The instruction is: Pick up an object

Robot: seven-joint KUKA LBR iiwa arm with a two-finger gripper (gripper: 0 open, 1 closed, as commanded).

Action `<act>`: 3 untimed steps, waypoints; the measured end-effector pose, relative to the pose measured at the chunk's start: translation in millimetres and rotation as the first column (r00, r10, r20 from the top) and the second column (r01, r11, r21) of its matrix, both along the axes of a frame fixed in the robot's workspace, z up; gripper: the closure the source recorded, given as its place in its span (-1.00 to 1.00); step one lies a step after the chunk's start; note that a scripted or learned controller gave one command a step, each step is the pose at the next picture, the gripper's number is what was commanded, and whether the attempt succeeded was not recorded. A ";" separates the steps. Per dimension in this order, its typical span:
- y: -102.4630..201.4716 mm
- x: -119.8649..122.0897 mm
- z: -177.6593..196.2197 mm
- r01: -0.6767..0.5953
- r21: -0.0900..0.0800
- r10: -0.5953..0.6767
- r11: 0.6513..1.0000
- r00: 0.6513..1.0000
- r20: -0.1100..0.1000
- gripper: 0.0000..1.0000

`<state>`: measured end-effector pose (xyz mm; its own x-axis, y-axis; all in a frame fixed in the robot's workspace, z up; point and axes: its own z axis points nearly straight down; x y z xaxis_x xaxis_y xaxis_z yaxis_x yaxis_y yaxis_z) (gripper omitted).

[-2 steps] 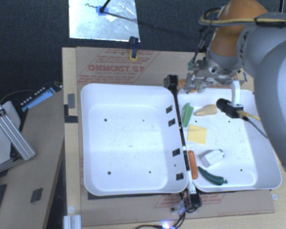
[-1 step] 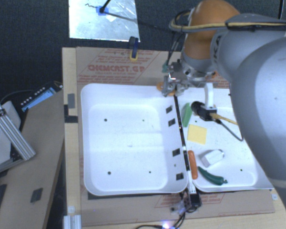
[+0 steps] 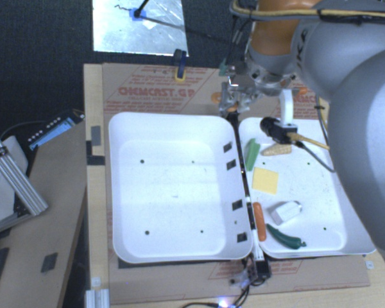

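The right bin (image 3: 327,236) holds several small things. A light green pod (image 3: 251,154) lies near the divider, with a tan corn-like piece (image 3: 276,150) beside it. Below them lie a flat yellow square (image 3: 265,180), a white block (image 3: 283,212), an orange carrot (image 3: 259,221) along the divider and a dark green pepper (image 3: 285,238) near the front. My gripper (image 3: 230,106) hangs over the far end of the divider between the two bins, above and behind the pod. Nothing shows between its tips.
The left bin (image 3: 125,172) sits beside the right one on a cardboard sheet (image 3: 147,88). Black clips (image 3: 237,204) run along the shared divider. The grey arm (image 3: 346,56) covers the right bin's far right corner. A blue and yellow clamp (image 3: 179,64) stands behind the bins.
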<state>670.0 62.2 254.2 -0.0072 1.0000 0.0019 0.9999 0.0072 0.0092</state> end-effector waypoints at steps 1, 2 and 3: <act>-5.4 -1.6 -44.1 0.006 -0.003 -0.006 1.000 1.000 -0.010 1.00; 37.7 -0.6 12.2 -0.001 0.001 0.001 1.000 1.000 -0.002 1.00; 43.8 -0.6 192.6 0.001 0.002 -0.001 1.000 1.000 0.013 1.00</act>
<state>669.4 106.0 446.8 -0.0061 1.0000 0.0033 0.9997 0.0060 0.0217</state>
